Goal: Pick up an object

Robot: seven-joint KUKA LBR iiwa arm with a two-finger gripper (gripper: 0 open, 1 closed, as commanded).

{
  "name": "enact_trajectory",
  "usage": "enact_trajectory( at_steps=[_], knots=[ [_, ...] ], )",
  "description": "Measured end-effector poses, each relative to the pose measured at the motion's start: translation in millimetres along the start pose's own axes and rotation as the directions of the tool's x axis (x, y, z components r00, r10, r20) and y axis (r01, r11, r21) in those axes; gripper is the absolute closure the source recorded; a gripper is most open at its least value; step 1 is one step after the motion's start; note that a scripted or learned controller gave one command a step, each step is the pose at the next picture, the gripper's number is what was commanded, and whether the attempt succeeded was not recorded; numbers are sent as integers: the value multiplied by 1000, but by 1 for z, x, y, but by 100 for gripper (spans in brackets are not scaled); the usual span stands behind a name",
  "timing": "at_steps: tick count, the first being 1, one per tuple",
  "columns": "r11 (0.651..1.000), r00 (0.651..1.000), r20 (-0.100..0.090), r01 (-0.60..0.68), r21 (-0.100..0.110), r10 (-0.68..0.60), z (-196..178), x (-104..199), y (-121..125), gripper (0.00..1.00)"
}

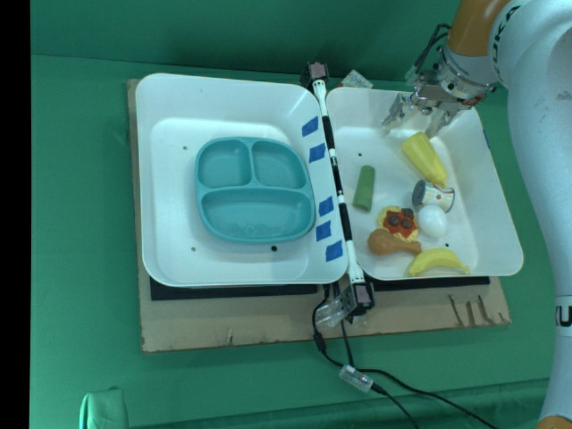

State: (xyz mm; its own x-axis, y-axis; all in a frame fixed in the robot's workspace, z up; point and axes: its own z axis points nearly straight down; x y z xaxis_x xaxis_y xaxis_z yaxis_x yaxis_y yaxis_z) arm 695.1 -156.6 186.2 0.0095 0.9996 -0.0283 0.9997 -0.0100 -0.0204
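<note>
Metal two-finger gripper [415,120] hovers w/ fingers spread, nothing between them, over right bin [500,231] just above the glossy yellow tapered piece [424,157], maybe plastic corn. Nearby: smooth green cylinder [364,188], curved banana [437,260], white egg [433,221]. Left bin [170,105] holds a teal three-compartment plate [254,189].

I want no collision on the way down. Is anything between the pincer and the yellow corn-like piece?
Nothing visible. The pincer hangs just above the yellow corn-like piece in the right bin; the green piece lies off to the side.

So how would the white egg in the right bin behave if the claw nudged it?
The egg looks smooth and rounded, so it would probably roll. It lies against the pizza slice, which may check it on that side. Its glossy curve likely slips from a pinch.
</note>
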Motion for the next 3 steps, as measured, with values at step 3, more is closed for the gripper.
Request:
enact_trajectory(
  at_steps=[3],
  knots=[
    [1000, 999, -38, 16, 7, -15, 1, -17, 3, 0]
  ],
)
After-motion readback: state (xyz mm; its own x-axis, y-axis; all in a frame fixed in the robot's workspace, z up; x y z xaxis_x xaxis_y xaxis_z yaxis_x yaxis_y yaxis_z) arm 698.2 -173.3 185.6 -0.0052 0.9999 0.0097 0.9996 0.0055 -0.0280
